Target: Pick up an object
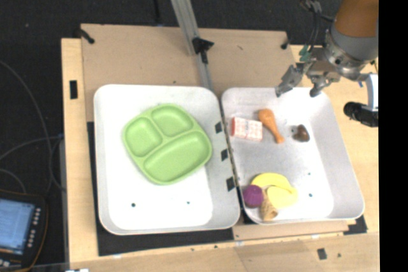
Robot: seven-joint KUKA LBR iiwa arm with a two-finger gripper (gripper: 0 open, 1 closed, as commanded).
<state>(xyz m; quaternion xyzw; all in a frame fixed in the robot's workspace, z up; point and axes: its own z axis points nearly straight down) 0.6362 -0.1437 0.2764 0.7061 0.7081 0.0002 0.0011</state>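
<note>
My gripper (pixel 298 87) hangs over the far edge of the right bin (pixel 331 156), open, with its two dark fingers spread and nothing between them. Below it in that bin lie an orange carrot-shaped toy (pixel 271 124), a pink and white box (pixel 246 128) and a small dark brown lump (pixel 300 132). Near the bin's front edge sit a yellow piece (pixel 275 188), a purple ball (pixel 253 195) and a tan piece (pixel 268 210), close together.
The left bin (pixel 115 200) holds a green divided plate (pixel 167 143). A slanted metal pole (pixel 185 16) rises behind the bins. A tablet (pixel 19 226) lies at the lower left, off the bench.
</note>
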